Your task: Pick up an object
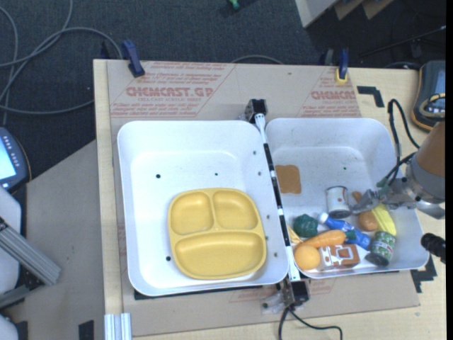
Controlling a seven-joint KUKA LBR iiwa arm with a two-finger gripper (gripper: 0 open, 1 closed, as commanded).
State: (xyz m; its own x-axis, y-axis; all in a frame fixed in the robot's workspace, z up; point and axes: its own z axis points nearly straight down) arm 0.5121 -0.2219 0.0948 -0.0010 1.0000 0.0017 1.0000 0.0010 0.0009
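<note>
While the gripper (364, 202) dips among the toys in the right bin (318, 129), nothing lifted yet, grip impossible to tell, pickup still ahead.

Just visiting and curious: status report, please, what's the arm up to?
Tool low in right bin, over the toy pile. Nothing seen held. Yellow tray sits alone in left bin. Can and banana crowd the tool.

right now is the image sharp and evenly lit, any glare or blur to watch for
Camera view: light is even and soft, with faint shadows along the white bin walls; the yellow divided tray is crisp with slight sheen, no harsh glare; the arm at the right edge looks soft and blurred; the small items crowded by the gripper are hard to separate.
</note>
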